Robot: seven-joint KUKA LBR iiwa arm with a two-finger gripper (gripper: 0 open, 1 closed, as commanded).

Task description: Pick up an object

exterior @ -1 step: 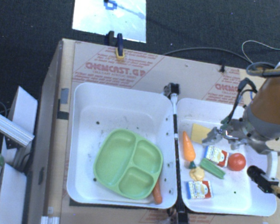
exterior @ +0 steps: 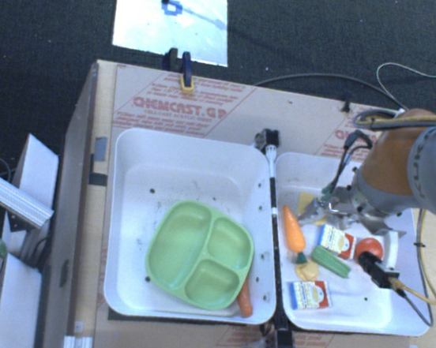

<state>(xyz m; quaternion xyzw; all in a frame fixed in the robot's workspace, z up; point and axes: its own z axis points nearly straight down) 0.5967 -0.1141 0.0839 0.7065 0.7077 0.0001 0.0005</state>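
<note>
While hand (exterior: 318, 213) hangs, grip unreadable | carrot (exterior: 294, 229) long axis slants, tip up-left | right bin (exterior: 358, 319)

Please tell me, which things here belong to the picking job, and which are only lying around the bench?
For the job: gripper; orange carrot; green block; red tomato; small cartons; right bin.

Just lying about: green divided plate; left bin; blue clamp; cables.
</note>
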